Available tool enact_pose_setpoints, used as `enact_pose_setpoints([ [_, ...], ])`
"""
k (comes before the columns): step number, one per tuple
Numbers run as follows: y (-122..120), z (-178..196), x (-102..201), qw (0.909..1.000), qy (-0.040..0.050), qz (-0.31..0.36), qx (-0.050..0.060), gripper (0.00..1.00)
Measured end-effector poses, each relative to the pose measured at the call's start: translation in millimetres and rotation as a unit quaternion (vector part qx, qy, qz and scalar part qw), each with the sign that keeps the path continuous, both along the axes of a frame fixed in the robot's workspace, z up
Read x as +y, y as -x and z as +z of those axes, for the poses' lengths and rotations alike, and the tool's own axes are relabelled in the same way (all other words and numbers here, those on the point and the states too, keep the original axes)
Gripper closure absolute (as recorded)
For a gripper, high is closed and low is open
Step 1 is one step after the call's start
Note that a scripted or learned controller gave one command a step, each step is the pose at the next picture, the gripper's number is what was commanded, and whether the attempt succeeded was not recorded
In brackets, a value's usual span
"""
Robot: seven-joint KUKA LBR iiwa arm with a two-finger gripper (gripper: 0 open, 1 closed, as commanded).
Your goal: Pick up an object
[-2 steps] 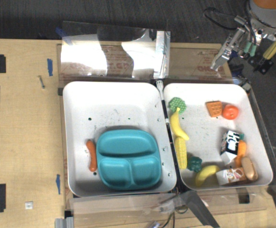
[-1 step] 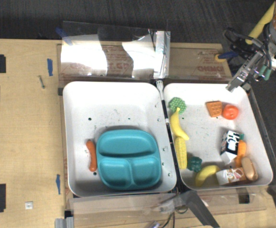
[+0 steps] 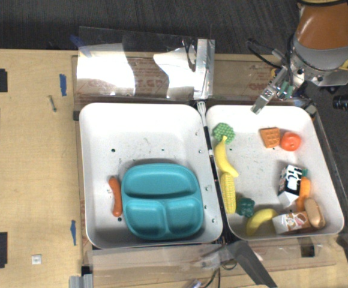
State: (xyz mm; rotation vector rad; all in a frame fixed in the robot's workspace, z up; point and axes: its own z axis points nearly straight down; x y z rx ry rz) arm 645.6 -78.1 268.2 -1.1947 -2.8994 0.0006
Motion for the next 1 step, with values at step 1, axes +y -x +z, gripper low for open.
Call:
enact_pose_setpoints([
  [1,-14.5,39.4,7.2,0.9998,0.0014,-0.018,-0.008,1.00],
])
